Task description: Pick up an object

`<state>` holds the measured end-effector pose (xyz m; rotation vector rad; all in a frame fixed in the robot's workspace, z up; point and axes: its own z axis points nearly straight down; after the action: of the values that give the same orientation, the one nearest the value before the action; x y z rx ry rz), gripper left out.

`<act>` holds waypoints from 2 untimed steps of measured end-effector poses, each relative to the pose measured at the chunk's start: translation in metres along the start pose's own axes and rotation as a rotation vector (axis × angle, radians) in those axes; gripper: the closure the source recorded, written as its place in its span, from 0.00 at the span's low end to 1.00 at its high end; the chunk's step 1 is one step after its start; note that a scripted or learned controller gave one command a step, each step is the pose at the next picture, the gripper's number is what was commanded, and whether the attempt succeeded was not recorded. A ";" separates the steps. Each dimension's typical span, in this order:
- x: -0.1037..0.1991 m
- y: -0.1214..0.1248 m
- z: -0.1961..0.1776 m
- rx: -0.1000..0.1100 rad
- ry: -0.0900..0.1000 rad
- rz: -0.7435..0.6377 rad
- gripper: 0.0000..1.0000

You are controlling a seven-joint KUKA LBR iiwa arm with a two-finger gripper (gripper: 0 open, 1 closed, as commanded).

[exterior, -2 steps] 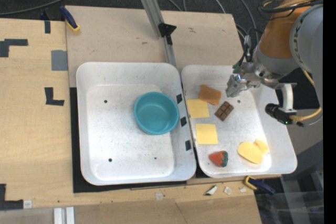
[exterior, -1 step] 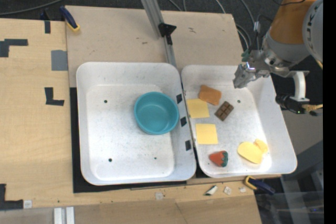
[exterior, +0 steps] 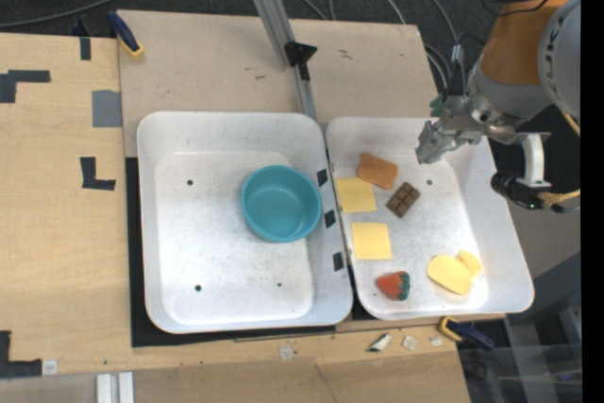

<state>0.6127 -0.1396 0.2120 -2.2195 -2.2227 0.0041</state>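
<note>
Right bin (exterior: 491,231) holds the bread piece (exterior: 377,172) just below-left of the gripper (exterior: 429,149), jaw state indiscernible, nothing visibly held; best descend centred over it, clear of the chocolate (exterior: 403,199).

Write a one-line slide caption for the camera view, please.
KUKA arm's gripper hovers over the right bin near a brown bread piece; a teal bowl sits in the left bin.
</note>
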 end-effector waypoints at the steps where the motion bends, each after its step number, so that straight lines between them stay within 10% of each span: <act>1: 0.056 0.003 -0.011 -0.002 0.003 -0.005 1.00; 2: 0.110 0.008 -0.020 -0.002 0.004 -0.006 1.00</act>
<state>0.6204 -0.0291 0.2313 -2.2119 -2.2280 -0.0020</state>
